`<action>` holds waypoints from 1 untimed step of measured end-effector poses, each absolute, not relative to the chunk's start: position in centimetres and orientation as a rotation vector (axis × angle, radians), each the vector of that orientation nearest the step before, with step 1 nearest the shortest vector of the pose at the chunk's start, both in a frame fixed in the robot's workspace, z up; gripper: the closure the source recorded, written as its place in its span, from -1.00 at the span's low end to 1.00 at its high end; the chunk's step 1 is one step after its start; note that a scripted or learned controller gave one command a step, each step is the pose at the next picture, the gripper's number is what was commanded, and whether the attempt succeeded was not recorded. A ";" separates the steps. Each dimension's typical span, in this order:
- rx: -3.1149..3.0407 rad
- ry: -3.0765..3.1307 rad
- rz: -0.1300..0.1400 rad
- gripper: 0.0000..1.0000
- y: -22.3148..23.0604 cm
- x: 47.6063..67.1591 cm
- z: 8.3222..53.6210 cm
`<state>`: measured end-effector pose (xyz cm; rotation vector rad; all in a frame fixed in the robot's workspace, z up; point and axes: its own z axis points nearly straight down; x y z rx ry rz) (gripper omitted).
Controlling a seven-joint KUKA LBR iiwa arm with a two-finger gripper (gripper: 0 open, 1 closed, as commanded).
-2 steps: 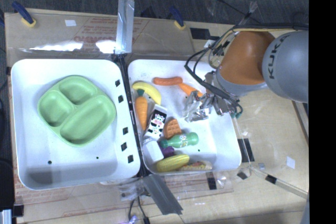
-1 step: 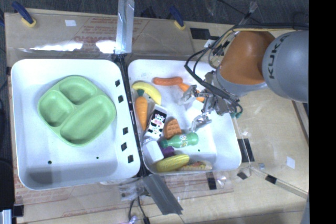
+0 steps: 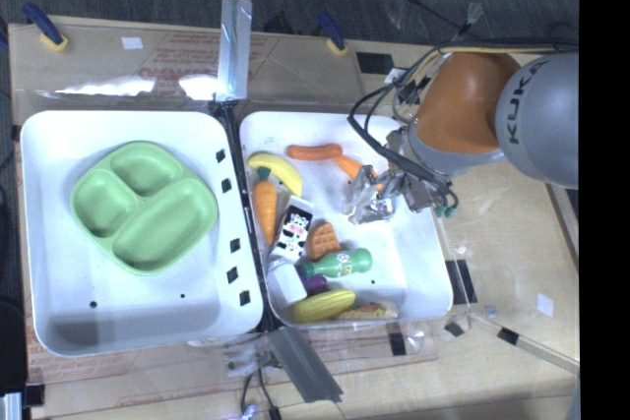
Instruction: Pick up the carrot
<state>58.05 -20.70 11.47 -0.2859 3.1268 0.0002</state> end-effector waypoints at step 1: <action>-0.068 3.139 0.000 1.00 -16.9 54.4 15.4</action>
